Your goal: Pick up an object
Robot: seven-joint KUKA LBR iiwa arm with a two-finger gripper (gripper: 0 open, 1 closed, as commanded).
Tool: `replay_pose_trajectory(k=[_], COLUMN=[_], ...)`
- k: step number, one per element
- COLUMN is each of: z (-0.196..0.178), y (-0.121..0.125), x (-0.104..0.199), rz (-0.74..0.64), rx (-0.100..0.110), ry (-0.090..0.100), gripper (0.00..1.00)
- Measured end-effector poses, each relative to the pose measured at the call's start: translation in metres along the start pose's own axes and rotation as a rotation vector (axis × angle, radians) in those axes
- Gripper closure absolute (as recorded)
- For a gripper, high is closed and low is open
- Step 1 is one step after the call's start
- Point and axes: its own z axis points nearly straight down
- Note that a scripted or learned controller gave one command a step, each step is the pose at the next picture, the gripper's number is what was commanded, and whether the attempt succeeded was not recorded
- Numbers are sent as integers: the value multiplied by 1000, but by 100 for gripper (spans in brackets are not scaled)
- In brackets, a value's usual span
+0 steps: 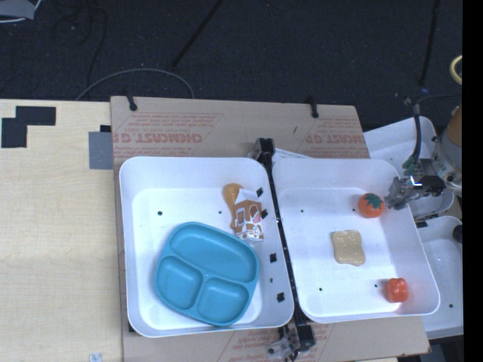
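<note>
Pale desk (53, 225) carries two bins; at the frame's right edge the gripper (401, 191) hovers beside the tomato (370, 205), suggesting an approach; finger state unclear.

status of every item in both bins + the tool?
blue divided plate: flat in left bin, right way up
small printed packet: lying at the plate's upper right edge
tomato: right bin, next to the tool
bread slice: lying flat, mid right bin
small red object: right bin, near corner
tool: at right bin's edge, holding nothing
</note>
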Motion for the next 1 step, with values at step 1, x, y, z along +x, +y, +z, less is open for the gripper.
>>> replay_pose_trajectory(k=[1], z=[-39], y=[1], x=[-1], rz=[-1], rx=[0], ry=[0], gripper=[100])
